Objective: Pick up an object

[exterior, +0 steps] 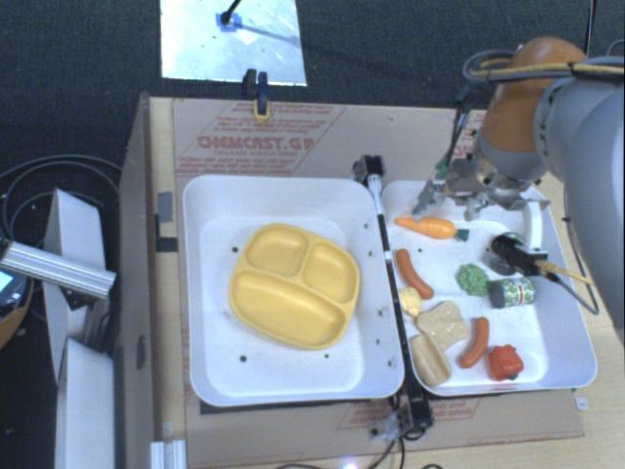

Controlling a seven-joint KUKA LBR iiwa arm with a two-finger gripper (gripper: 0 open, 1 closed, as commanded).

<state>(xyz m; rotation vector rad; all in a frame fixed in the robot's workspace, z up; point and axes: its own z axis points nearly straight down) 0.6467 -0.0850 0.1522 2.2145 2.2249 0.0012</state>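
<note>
**Technician A:** What legible marking does the bench carry?

**Technician B:** The cardboard sheet (283,130) under the bins bears red print reading "CHEMCAST GP" at its far edge. Smaller lines sit beside it but are too small to read. The small can (514,292) in the right bin (576,345) has a green and white label; its text cannot be read.

**Technician A:** Where does the gripper stand, and how are its jaws set?

**Technician B:** The gripper (451,195) hangs over the far part of the right bin, just above the carrot (428,228). The fingers (427,197) appear spread apart, with nothing visible between them. Whether a fingertip touches the carrot cannot be told.

**Technician A:** How does the carrot lie?

**Technician B:** Its long axis runs roughly left to right across the bin. The orange tip points toward the divider between the bins; the green stem end points right.

**Technician A:** What else lies in that bin?

**Technician B:** A sausage (414,274) lies near the divider, running diagonally. A broccoli piece (474,279) sits beside the can. Nearer the camera lie a bread slice (442,324), a second sausage (475,341) and a red pepper (505,362).

**Technician A:** And the left bin (210,360)?

**Technician B:** It holds a yellow divided tray (293,284) with three compartments.
</note>
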